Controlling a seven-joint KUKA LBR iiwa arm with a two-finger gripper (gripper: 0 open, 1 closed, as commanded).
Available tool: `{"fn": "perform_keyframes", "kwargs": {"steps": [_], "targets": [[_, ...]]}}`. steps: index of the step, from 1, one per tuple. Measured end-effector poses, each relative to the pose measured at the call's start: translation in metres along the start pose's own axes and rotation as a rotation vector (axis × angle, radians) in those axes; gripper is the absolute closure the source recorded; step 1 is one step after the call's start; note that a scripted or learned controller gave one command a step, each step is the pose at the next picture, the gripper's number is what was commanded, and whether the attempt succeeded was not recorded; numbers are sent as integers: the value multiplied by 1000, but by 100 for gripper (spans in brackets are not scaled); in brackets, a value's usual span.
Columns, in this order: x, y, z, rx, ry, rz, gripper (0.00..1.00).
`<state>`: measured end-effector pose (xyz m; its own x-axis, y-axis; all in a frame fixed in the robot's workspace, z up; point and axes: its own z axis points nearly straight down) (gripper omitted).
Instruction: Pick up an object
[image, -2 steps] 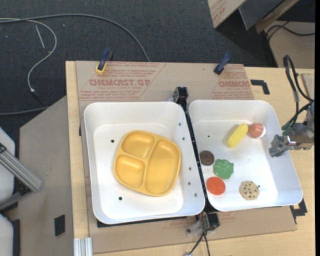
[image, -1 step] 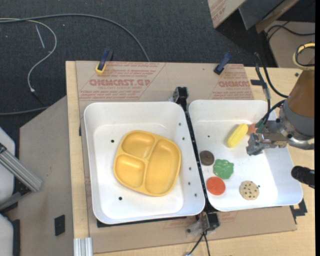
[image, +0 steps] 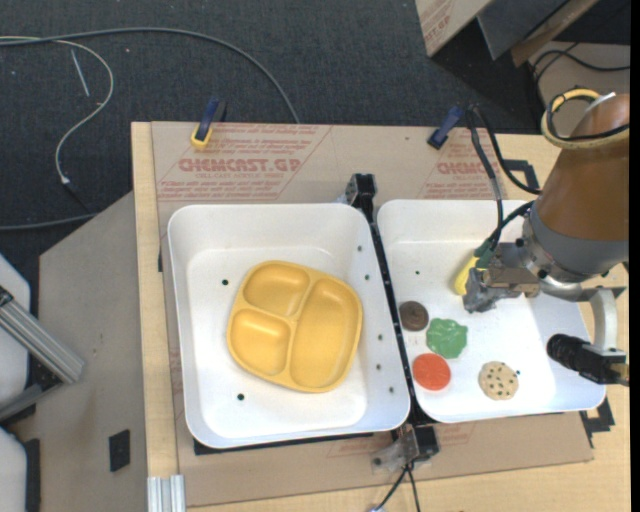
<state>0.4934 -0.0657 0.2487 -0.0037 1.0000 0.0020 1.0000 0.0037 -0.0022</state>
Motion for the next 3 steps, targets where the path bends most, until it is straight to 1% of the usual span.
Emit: {"fn": "perform_keyframes", "kwargs": {"steps": [1,2,3], "targets": [[50,11,2,-3,-1,-1,100],[102,9,19,3,0,-1,100],[147,8,28,2,-1,1,100]]}}
